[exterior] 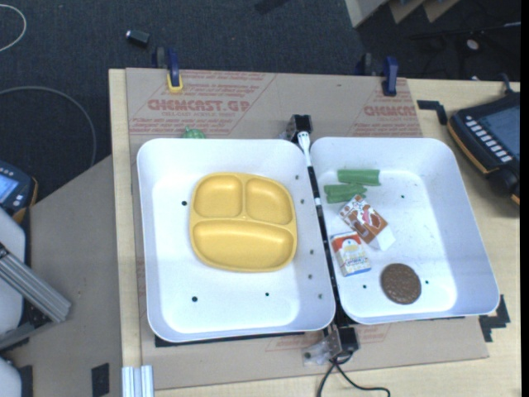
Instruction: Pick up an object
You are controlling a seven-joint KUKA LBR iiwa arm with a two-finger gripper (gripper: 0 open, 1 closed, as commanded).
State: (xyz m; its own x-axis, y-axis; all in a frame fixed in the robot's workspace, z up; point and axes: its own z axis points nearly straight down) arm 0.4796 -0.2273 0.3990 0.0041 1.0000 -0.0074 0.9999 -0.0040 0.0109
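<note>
In the right bin (463, 222) lie two green sticks (351, 184), two small snack packets (357, 236) touching each other, and a brown round cookie (401, 283) near the front. The left bin (165, 288) holds a yellow divided plate (243, 222).

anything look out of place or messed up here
One small oddity: a green thing lies on the board outside the left bin, just past its far rim. The yellow plate and the right bin's items look undisturbed.
</note>
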